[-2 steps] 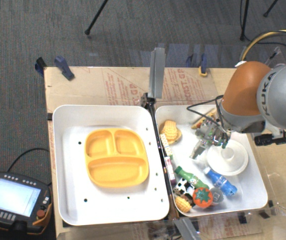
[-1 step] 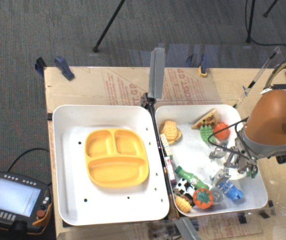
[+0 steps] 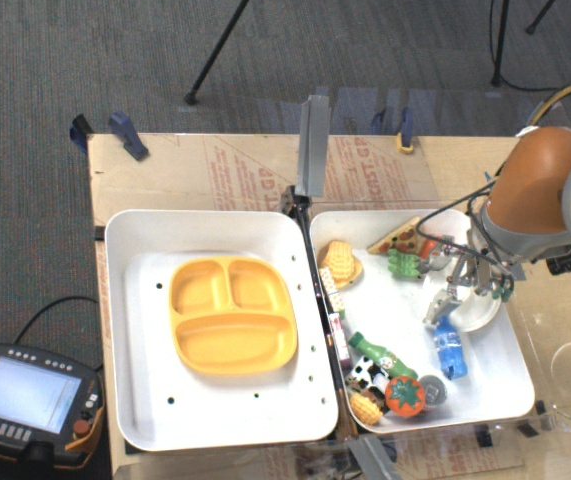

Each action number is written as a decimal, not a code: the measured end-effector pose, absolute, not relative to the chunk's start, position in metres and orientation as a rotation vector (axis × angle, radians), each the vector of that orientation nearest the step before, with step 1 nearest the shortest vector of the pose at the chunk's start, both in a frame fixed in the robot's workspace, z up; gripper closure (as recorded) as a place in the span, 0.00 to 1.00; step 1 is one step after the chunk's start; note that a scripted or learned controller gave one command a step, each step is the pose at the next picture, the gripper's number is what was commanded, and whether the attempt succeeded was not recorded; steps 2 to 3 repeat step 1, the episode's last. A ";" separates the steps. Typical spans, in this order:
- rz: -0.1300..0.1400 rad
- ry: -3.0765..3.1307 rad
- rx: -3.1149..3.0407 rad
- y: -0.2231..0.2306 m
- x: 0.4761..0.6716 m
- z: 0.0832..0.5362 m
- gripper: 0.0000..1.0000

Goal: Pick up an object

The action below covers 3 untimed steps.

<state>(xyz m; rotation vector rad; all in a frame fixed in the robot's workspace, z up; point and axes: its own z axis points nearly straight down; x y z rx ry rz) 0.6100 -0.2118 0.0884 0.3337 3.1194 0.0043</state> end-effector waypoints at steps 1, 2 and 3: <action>0.004 3.132 0.233 -0.210 0.554 0.088 0.00; 0.004 3.132 0.233 -0.210 0.554 0.088 0.00; 0.004 3.132 0.233 -0.210 0.554 0.088 0.00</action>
